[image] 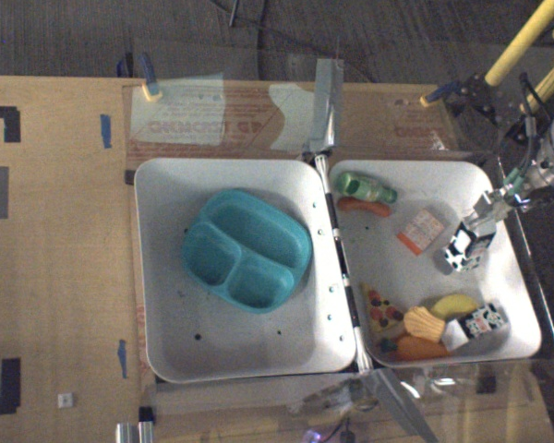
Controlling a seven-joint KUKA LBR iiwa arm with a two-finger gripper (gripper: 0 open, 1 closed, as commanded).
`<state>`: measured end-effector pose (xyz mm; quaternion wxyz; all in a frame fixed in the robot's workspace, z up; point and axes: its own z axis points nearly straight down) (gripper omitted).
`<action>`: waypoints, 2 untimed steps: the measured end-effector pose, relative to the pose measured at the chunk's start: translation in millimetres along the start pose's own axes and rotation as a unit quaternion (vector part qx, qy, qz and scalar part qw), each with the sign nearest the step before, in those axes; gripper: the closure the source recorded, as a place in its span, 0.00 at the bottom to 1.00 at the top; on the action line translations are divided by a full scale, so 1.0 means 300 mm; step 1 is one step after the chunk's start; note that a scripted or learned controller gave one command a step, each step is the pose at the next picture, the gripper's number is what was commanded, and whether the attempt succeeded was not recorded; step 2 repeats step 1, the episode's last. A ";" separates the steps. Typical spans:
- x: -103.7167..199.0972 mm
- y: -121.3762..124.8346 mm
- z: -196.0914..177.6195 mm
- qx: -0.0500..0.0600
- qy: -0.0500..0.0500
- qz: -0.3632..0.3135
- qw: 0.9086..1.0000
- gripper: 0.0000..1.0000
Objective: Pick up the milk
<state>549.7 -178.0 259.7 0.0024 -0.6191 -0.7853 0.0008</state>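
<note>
Jaws [481, 218] pinch the top of the milk carton [467, 249] in the right bin [526, 330].

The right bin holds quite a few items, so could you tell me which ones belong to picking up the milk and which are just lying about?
Part of the job:
- milk carton, cow-patterned, under the gripper
- second cow-patterned carton, a possible mix-up

Just lying about:
- green bottle
- hot dog
- orange box
- pizza slice
- lemon
- teal plate in the left bin
</note>
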 end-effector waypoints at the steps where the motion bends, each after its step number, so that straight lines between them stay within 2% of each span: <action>1: -0.001 0.000 -0.001 0.000 0.000 0.000 1.000 0.00; 2: -0.001 0.000 -0.001 0.000 0.000 0.000 1.000 0.00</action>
